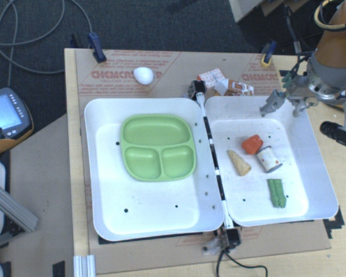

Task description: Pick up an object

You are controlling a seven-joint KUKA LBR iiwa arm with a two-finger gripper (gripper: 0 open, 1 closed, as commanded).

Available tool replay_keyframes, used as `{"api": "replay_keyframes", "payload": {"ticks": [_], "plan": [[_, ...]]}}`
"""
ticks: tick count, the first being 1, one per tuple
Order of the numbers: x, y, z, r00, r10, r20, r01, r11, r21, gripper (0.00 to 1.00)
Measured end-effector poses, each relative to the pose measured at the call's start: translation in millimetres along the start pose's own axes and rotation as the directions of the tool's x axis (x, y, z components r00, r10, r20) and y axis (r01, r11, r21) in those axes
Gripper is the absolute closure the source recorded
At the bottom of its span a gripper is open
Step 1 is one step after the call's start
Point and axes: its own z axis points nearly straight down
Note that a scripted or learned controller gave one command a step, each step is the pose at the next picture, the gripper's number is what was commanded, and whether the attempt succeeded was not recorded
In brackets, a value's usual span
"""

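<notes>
A view from above, at a slant, onto a tabletop (161,68) covered in printed cardboard, bearing two shallow white bins side by side. The right bin (311,172) holds four small things lying near one another: a red-orange piece (252,144), a small white cylinder with a dark end (269,158) just beside it, a tan cone (239,162) and a green strip (277,193) lying nearer the bin's front corner. All look like toy-sized items, so they are likely light and fairly stiff; the cylinder would probably roll and the cone's taper could slip out of a pinch. The green strip looks the easiest to take, across its narrow width at the middle, since it lies apart from the rest. The red-orange piece and the cylinder sit so close that fingers may nudge one while closing on the other.

The robot's hand (284,101) hangs over the far edge of the right bin, above its rim, apart from all four things; its fingers stand apart with nothing between them. The grey arm with its orange band (334,48) reaches in from the right.

The left bin (104,201) carries a green divided plate (158,146). Behind the bins, on the cardboard, lie a white egg-like ball (143,75) and some crumpled wrappers (225,83). The bins' floors look smooth and slick. Cables trail over a dark floor (132,10) beyond
</notes>
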Motion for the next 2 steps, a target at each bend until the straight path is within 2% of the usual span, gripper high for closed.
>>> {"api": "replay_keyframes", "payload": {"ticks": [1, 2], "plan": [[22.2, -32.0, 117.7, 1.000, 0.001, 0.000, -0.001, 1.000, 0.000, 0.00], [21.9, -31.4, 107.3, 1.000, 0.002, 0.001, -0.002, 1.000, -0.002, 1.00]]}}
